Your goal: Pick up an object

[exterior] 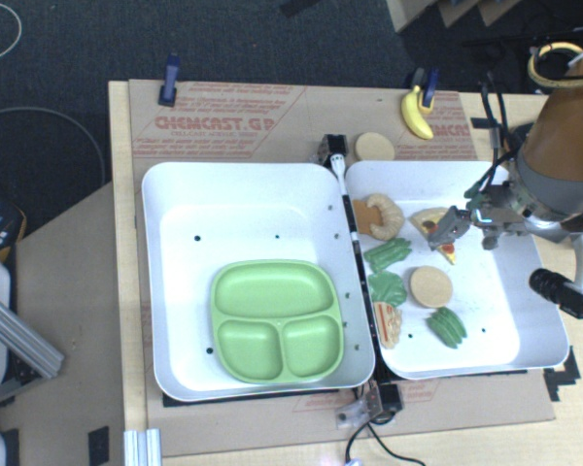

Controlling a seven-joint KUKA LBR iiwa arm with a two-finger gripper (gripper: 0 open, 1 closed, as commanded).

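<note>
Toys lie scattered in the right bin, and the gripper hangs low among them, reaching in from the right on the grey arm with its orange band. From where I stand I cannot make out how its jaws are set. A small yellow and red piece sits right under its tip, touching or nearly so, though I can't say it is gripped. Just to its left is a brown doughnut-like piece. Nearer the front edge, close below the tip, rests a tan round disc, with green leafy pieces to the disc's left and another green one beyond it. Far off to the left, in the other bin, lies a green divided plate. Behind the gripper, on the bench, a banana lies outside the bins.
</note>
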